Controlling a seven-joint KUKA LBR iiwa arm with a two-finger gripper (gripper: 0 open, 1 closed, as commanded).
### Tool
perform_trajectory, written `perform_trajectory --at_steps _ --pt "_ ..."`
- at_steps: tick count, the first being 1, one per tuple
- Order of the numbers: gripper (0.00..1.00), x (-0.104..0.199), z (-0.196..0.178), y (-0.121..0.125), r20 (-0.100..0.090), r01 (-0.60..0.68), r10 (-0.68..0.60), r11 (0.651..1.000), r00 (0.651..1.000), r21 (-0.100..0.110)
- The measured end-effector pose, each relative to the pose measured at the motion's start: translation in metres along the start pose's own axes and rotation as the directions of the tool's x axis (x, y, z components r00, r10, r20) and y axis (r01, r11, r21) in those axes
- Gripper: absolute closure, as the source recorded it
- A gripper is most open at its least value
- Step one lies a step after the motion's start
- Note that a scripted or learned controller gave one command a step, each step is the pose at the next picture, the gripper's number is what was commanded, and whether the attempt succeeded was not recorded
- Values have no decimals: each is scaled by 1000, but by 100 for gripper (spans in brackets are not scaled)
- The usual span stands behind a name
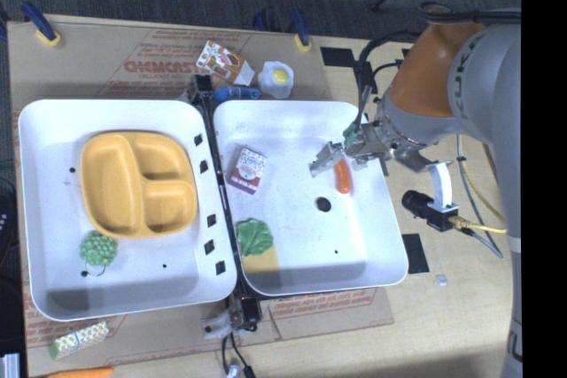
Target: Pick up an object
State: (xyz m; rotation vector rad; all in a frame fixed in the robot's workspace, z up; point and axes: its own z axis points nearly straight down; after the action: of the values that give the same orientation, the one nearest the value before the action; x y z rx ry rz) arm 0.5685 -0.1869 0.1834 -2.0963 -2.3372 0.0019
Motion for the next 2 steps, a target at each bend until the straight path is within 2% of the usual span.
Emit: perform_trajectory --at_steps 1,2 --pt "0 -25 91 27 -3 136 -136 991 991 -2" --pt "100 -26 81 27 -2 138 -138 990 990 0"
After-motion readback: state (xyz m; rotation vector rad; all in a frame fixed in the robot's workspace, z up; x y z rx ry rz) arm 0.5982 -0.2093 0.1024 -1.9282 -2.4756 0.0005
